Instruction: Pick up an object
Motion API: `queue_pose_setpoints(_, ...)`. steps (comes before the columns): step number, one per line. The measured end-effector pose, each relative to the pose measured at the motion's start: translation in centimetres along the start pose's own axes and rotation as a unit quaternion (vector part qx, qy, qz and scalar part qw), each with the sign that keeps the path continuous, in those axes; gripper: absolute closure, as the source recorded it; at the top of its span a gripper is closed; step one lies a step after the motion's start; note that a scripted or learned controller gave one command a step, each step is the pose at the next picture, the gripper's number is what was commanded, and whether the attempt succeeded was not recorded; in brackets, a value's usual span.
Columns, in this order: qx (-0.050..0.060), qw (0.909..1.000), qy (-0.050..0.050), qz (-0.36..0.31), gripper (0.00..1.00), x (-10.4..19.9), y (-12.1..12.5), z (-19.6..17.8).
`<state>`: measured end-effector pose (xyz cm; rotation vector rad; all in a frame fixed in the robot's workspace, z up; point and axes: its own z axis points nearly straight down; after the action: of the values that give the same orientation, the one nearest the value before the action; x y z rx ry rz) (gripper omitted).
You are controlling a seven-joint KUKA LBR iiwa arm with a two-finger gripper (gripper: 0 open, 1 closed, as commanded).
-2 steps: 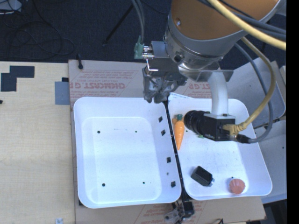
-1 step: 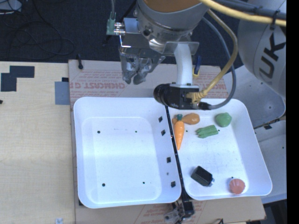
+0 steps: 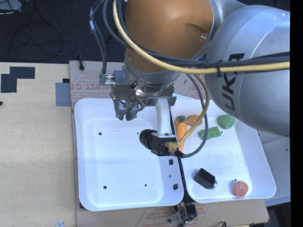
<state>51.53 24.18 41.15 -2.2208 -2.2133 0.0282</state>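
Two bins | claw (image 3: 127, 111) over left bin (image 3: 94, 183), grip unclear | carrot (image 3: 180, 128) in right bin (image 3: 265, 183)

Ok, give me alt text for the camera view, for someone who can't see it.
A large grey KUKA arm with an orange band reaches over two white bins, its end effector hanging over the left bin. The right bin holds a toy carrot, a green pod, a green round piece, a black block and an orange-red ball.
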Motion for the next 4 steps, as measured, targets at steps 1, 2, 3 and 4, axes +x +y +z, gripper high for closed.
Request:
queue_pose_setpoints(1, -0.005, 1.0, 0.003, 0.0, 1.0, -5.4, 5.2, 7.1)
queue_pose_setpoints(2, -0.016, 0.9998, 0.008, -0.005, 1.0, 0.3, 2.8, -11.6)
queue_pose_setpoints(3, -0.003, 1.0, 0.002, -0.003, 1.0, 0.1, -2.8, -5.5)
queue_pose_setpoints(4, -0.007, 1.0, 0.003, -0.002, 1.0, 0.2, 1.9, -4.1)
